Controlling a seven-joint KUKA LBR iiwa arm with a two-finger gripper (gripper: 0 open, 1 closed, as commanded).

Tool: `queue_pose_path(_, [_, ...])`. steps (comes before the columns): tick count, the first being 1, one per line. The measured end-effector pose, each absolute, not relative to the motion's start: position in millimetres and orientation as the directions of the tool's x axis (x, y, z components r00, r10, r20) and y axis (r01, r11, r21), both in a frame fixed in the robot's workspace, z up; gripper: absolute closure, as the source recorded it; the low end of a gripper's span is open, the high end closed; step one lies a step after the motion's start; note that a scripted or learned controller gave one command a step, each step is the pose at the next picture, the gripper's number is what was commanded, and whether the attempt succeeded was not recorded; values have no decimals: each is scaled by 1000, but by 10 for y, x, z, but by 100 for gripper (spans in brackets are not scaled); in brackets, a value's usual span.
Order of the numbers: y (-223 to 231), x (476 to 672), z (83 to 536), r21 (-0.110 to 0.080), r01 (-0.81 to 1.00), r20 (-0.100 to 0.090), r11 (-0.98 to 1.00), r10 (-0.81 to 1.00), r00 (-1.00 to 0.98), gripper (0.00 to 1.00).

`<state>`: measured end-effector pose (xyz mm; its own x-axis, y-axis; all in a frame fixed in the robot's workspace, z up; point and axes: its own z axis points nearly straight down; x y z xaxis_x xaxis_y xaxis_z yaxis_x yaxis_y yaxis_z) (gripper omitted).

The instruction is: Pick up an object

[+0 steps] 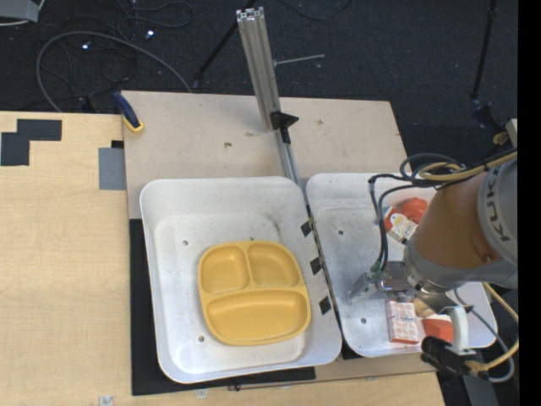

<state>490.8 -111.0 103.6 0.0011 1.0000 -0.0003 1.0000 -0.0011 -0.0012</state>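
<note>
A yellow divided plate (252, 292) lies flat in the left bin (169, 227). In the right bin (338, 227) a red and white object (406, 213) rests near the back, partly hidden by the arm. A white packet with red print (403, 321) lies at the front, with a small orange piece (436, 329) beside it. My gripper (377, 282) is low over the middle of the right bin, just left of the packet and below the red object. The orange-banded wrist (456, 227) covers most of it.
An aluminium post (260, 66) stands behind the bins, at the seam between them. Black cables loop around the wrist above the right bin. A light wooden table (59, 260) lies to the left, and dark floor with cables lies behind.
</note>
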Motion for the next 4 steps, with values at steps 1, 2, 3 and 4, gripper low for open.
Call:
queue_pose_path(1, [-1124, 4936, 930, 5, 1000, 0, -2, 1000, 2, 0])
queue_pose_path(2, [-1103, 4954, 1044, 7, 1000, 7, -5, 1000, 5, 100])
queue_pose_path(3, [-1013, 4977, 1518, -1, 1000, 0, 2, 1000, -2, 100])
queue_pose_path(4, [-1066, 5017, 1949, 1, 1000, 0, 1, 1000, -1, 100])
